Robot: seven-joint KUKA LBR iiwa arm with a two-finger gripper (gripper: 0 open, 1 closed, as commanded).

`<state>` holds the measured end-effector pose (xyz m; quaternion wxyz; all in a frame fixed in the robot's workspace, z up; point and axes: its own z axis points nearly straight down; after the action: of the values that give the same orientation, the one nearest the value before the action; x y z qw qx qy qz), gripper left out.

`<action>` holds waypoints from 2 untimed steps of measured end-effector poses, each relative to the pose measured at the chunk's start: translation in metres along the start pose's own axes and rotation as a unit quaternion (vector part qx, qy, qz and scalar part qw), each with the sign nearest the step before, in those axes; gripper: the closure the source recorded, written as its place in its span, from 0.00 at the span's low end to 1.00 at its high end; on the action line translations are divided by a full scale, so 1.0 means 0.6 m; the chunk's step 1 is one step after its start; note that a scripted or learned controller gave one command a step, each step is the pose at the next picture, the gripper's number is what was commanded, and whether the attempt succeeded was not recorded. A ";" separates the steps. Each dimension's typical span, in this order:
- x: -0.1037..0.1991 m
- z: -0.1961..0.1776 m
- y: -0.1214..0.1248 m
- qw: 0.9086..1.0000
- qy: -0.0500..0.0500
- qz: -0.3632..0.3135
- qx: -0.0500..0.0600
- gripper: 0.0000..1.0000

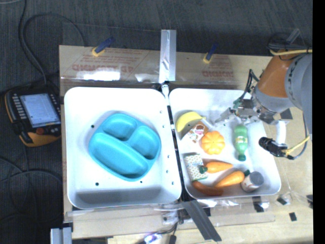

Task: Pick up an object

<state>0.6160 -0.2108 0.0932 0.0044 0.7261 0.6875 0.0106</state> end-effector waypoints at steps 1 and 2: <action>0.084 -0.083 0.085 0.998 -0.004 -0.059 0.013 0.00; -0.011 -0.022 -0.026 1.000 0.000 -0.017 0.014 0.00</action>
<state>0.6000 -0.2169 0.1061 -0.0058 0.7140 0.7001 0.0011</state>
